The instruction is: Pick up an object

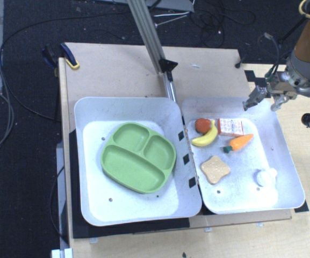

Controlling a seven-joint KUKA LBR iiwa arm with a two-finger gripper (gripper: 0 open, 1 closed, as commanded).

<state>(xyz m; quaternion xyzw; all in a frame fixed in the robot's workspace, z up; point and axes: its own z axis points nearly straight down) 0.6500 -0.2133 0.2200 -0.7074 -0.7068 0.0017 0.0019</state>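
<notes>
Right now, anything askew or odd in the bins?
Nothing spilled or damaged. The green divided plate sits rotated in the left bin, not square to its walls. In the right bin the tomato, banana, carton and carrot crowd together; the toast lies apart.

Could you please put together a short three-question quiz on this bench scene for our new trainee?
1. True or false: the green three-compartment plastic plate lies in the right white bin.
2. Which item touches the yellow toy banana? A) slice of toy bread B) red toy tomato C) small white object
3. Fill in: the tool hovers above the right bin's ____ edge, holding nothing.

Key: 1. False; it lies in the left white bin. 2. B. 3. Far, beyond the red-and-white carton and orange toy carrot.
</notes>
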